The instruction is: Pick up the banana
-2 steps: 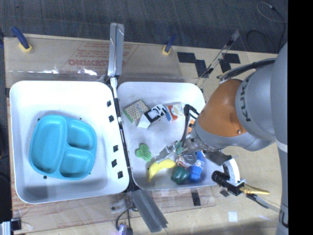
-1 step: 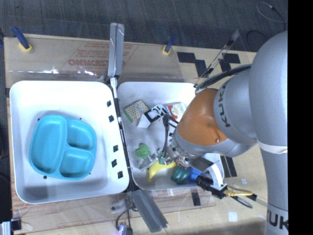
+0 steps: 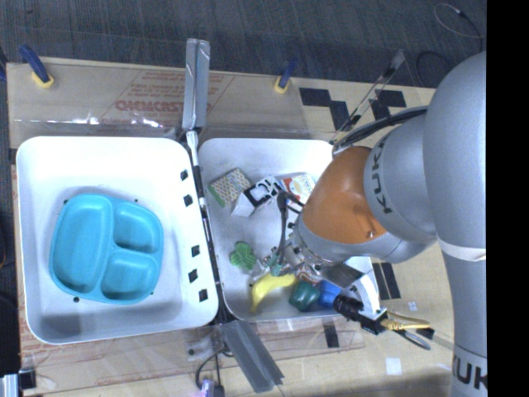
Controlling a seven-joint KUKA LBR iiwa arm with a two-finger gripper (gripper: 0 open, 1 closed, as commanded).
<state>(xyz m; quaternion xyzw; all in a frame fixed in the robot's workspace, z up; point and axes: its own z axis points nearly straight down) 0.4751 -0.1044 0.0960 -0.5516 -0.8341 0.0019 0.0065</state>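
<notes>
Banana [image 3: 271,287] lies just below-left of my jaws [image 3: 289,265] in the right bin [image 3: 216,222], long axis slanting toward them, whose opening I cannot tell.

On your left sits a white bin [image 3: 33,222] holding a blue divided tray [image 3: 106,246] with three hollows. The bin beside it [image 3: 248,149] holds a green leafy toy [image 3: 242,256], a small patterned box [image 3: 229,186], a black-and-white carton [image 3: 263,193] and a dark green rounded piece [image 3: 303,296] near its front edge. Two blue clamps [image 3: 35,64] grip the far edge of the tabletop [image 3: 107,98].
</notes>
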